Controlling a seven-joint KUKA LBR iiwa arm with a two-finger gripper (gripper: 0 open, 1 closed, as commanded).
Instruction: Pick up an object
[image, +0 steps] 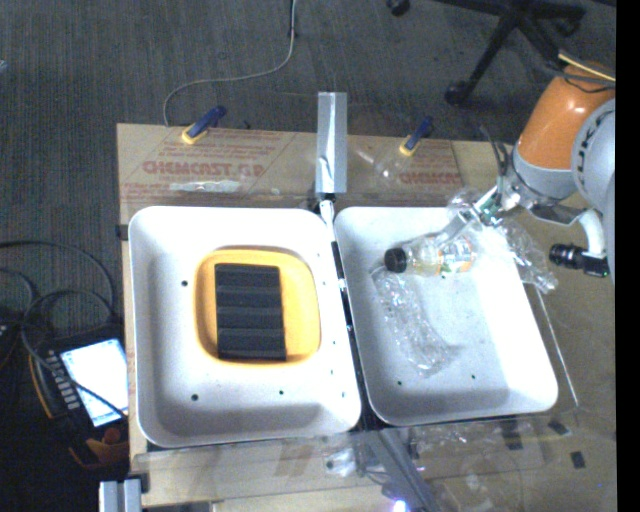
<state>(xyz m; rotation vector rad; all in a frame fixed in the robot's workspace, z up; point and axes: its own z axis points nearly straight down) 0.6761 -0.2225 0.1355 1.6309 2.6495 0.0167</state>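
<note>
A clear plastic bottle with a black cap lay on its side in the upper part of the right bin, cap pointing toward the divider between the bins. The gripper was at the bottle's far end, near the bin's upper right rim; whether its jaws were released or clenched on the bottle could not be told from the blurred, transparent shapes there. Crumpled clear plastic film sprawled below the bottle on the bin floor. The left bin held a yellow tray with a black ribbed insert. The arm's orange band showed at upper right.
</note>
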